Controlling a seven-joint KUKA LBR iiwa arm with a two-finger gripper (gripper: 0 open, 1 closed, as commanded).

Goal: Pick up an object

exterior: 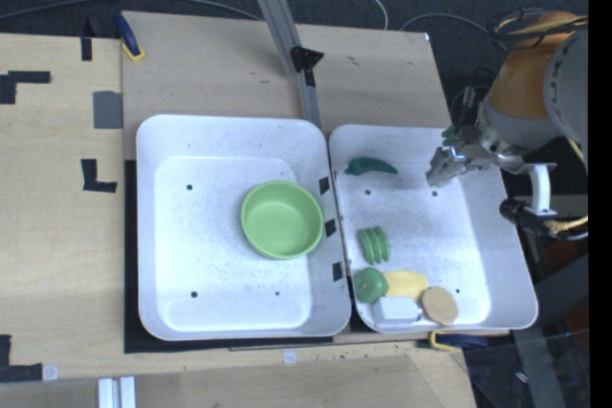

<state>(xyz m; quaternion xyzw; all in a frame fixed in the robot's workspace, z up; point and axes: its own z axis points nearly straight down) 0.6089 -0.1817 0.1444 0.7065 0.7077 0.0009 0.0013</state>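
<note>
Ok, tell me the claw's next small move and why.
Probably slide left and lower toward the dark green piece. The claw sits over the right bin near its upper edge with nothing visibly held, and that piece lies closest, apart from the cluster at the bin's lower end.

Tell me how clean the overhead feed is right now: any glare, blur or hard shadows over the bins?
Camera view: lighting is even and soft, no hard shadows; the white bins look bright but not blown out. The green bowl reads clearly. The claw is soft and small, fingers indistinct. The cluster at the right bin's near corner blurs together slightly.
</note>
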